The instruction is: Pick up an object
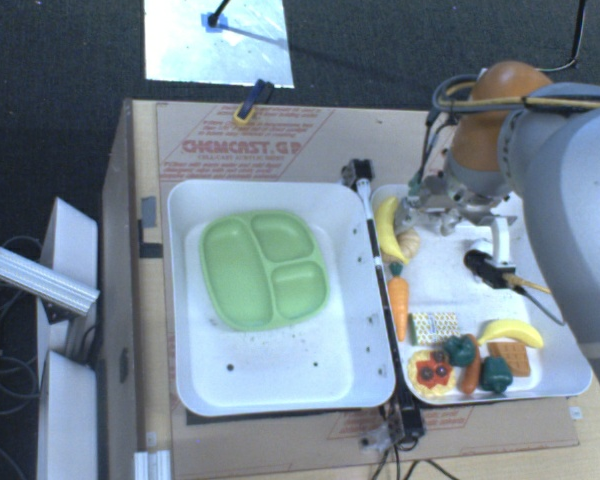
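Banana [385,226]: we see it curved along the right bin's [570,376] divider-side wall, just beside the gripper [421,216].
Grip: we cannot tell whether the gripper is released or clenched.
Pale lump [408,245]: just beneath the gripper in the camera view, touching the banana.
Open room: bare white floor from the gripper toward the bin's middle.
Carrot [398,306]: hugs the same wall, past the lump.
Crowded corner: second banana [510,331] and toy-food plate [432,376], well apart from the gripper.
Left bin [195,368]: green divided plate [263,268] central, bare floor round its edges.
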`<state>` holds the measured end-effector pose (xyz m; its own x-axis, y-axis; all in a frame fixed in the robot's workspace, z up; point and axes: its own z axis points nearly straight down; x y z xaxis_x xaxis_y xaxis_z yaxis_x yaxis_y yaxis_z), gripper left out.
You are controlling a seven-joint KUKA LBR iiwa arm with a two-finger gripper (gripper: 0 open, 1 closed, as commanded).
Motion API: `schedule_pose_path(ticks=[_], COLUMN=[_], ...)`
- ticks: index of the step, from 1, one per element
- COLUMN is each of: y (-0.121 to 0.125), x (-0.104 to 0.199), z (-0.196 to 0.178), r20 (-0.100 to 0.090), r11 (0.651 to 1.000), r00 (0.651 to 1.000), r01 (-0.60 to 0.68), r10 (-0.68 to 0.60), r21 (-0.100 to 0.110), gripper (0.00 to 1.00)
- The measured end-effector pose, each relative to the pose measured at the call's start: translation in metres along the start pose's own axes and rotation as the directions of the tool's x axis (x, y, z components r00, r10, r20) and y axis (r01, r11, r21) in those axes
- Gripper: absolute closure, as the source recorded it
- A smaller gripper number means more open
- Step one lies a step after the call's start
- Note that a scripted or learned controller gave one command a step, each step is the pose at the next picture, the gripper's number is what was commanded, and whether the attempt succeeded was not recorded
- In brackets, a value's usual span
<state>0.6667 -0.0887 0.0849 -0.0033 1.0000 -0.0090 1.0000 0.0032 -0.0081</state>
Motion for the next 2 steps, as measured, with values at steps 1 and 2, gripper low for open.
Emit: schedule_pose_path(ticks=[1, 2], y=[0.0, 0.0], x=[0.0001, -0.0001], z=[0.0, 0.0], r20=[0.0, 0.0], r11=[1.0, 1.0], r00=[1.0, 1.0], r01=[0.0, 0.0], r10=[0.0, 0.0], r21=[0.0, 0.0], gripper=[0.0, 0.0])
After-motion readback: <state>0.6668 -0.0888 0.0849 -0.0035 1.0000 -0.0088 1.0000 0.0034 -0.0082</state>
